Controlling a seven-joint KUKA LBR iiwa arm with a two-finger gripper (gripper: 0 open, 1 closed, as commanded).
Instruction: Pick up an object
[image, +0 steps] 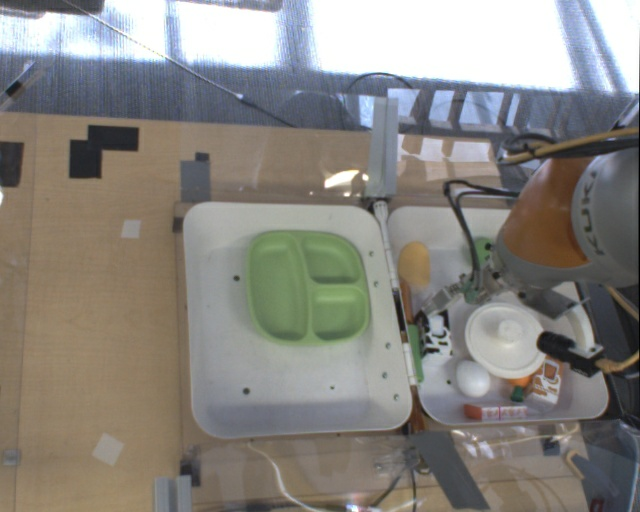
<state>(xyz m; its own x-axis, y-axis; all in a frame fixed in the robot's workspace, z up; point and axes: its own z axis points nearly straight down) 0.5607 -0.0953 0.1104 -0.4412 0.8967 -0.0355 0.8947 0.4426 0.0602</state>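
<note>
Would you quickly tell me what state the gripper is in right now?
Gripper: cannot be told; it is low in the right bin, by the white lid.

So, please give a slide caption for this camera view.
KUKA arm reaches over the right bin of small objects; green divided plate lies in the left bin.
</note>
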